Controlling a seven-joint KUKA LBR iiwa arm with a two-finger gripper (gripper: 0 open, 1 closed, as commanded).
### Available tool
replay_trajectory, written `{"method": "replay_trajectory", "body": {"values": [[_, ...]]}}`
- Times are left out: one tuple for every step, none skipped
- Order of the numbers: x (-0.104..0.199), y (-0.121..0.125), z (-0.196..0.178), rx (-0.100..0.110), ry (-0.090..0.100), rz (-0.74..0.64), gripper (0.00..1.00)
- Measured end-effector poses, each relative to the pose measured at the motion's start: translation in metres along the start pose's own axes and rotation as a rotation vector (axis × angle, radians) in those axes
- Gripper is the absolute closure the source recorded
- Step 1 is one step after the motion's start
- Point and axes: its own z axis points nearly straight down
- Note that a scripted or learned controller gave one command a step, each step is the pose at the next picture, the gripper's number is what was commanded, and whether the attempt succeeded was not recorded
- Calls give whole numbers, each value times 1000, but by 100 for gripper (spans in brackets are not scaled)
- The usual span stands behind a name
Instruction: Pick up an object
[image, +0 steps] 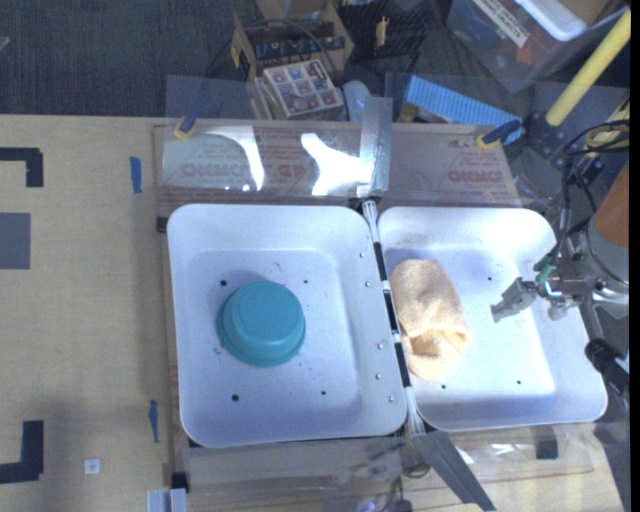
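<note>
A teal upturned bowl (262, 321) sits in the middle of the left bin (200, 240). A tan folded cloth (428, 316) lies along the left side of the right bin (480, 235). My gripper (533, 300) hangs over the right part of the right bin, to the right of the cloth and apart from it. Its two fingers are spread and nothing is between them.
A metal divider (385, 310) joins the two bins. Clear plastic panels (300, 160) stand behind them. Cables and the arm's body (605, 250) crowd the right edge. Boxes and clutter (300, 80) lie beyond the bench's back.
</note>
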Motion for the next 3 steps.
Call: {"method": "replay_trajectory", "body": {"values": [[31,39,86,0,0,-210,0],[45,29,115,-18,-7,-276,0],[37,70,25,-4,-3,-179,0]]}}
